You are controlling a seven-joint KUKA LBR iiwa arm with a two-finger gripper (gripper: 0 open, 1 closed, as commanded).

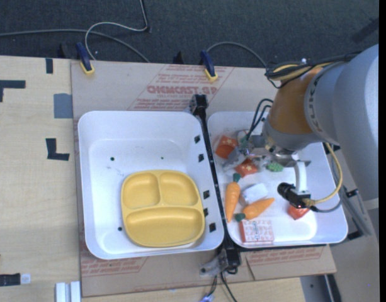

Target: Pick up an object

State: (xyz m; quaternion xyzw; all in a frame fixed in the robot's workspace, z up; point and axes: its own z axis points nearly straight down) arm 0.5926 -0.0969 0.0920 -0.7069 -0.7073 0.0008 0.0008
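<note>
My gripper (248, 151) is low in the right bin (325, 231), over the toys at its left side. Just under it lies a small red toy (246, 167), and a red-orange pepper-like toy (225, 146) sits to its left. A green piece (274, 166) peeks out under the wrist. Closer to the front lie two orange carrots (232, 197) (259, 207) with a white block (255, 190) between them. A red strawberry-like piece (298, 212) and a flat red-patterned box (257, 230) rest near the front.
The left bin (98, 137) holds a yellow divided plate (162, 207). The grey arm with its orange band (293, 106) covers the right bin's far right part. A black cable and plug (293, 195) hang over the bin. Clamps sit on the cardboard's back edge.
</note>
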